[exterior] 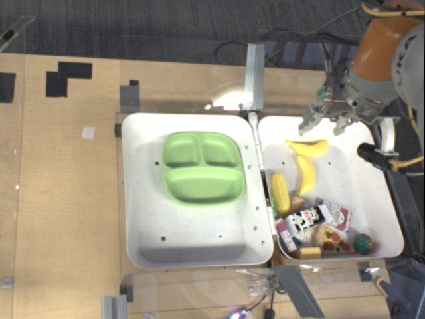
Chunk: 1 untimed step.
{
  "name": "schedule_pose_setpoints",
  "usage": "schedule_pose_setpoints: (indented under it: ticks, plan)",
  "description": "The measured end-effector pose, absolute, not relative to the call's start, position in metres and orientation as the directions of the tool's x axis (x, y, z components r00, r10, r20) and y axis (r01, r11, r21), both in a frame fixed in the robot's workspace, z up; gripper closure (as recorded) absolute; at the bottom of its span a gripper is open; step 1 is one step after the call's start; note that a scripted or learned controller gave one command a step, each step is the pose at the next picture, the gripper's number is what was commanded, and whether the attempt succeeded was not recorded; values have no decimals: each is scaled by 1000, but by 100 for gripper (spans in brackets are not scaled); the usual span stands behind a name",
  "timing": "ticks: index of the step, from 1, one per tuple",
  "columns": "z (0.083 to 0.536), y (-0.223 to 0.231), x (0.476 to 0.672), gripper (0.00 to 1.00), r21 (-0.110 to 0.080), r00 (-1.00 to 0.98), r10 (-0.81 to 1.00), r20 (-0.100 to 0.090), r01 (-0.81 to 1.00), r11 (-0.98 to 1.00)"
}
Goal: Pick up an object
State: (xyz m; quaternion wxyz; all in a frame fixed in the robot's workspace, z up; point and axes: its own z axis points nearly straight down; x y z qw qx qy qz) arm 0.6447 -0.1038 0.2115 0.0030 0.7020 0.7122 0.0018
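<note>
Hand: fingers spread, holding nothing, hovering over the right bin's far edge, seemingly poised to descend.
Left bin: green divided plate, lying flat.
Right bin: corn cob, banana just below the hand, likeliest pick; small items heaped at its near end.

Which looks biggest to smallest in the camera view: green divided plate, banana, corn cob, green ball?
1. green divided plate, by far the largest
2. banana
3. corn cob, shorter than the banana, though the banana's curve makes the gap a rough call
4. green ball, smallest
</note>
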Motion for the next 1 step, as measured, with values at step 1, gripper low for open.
schedule_pose_setpoints:
  ticks: [1]
  plan:
    - [97, -106, 633, 0, 5, 77, 997, 0, 997, -77]
